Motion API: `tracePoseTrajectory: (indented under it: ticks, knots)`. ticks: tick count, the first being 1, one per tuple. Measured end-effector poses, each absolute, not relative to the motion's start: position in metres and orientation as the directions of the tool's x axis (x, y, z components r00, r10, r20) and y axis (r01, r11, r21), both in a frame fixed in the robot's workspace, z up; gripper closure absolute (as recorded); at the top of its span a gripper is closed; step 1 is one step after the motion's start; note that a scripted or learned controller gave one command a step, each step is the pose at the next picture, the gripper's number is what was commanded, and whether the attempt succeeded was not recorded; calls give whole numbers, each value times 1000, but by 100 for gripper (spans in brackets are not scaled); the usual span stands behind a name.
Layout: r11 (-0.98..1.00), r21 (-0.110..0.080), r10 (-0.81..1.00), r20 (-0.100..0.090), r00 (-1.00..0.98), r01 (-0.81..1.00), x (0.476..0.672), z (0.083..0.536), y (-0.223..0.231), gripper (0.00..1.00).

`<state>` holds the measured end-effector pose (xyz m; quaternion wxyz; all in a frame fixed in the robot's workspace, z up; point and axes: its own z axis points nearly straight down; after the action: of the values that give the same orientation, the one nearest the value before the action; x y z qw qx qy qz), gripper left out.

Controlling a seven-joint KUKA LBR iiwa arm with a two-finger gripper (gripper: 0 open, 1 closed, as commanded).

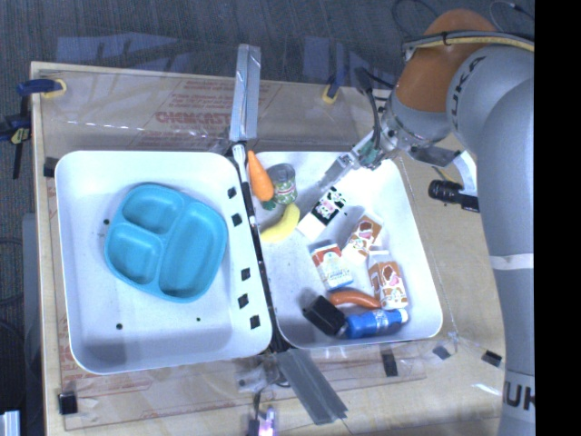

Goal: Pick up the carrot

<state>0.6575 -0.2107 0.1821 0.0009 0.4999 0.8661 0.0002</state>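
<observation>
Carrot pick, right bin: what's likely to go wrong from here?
1. The orange carrot lies against the bin's left wall, so a finger may hit the wall.
2. The small glass jar and the yellow banana crowd it; either could get knocked or grabbed instead.
3. The gripper is well off to the carrot's right.

Count, relative to the blue tray (166, 241): two white bins (86, 334), one holding that single tray, the bin to its right holding one carrot (260, 178), one banana (281, 223), one can (283, 184), three small cartons (334, 266), one blue bottle (374, 322).
</observation>
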Motion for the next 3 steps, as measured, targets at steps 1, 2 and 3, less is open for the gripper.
tracePoseTrajectory:
  ticks: [1, 2, 3]
  knots:
    - [666, 1, 746, -3, -666, 746, 658, 239, -201, 0]
    - [704, -2, 711, 1, -704, 711, 651, 148, -134, 0]
    - [630, 0, 776, -2, -630, 776, 653, 93, -133, 0]
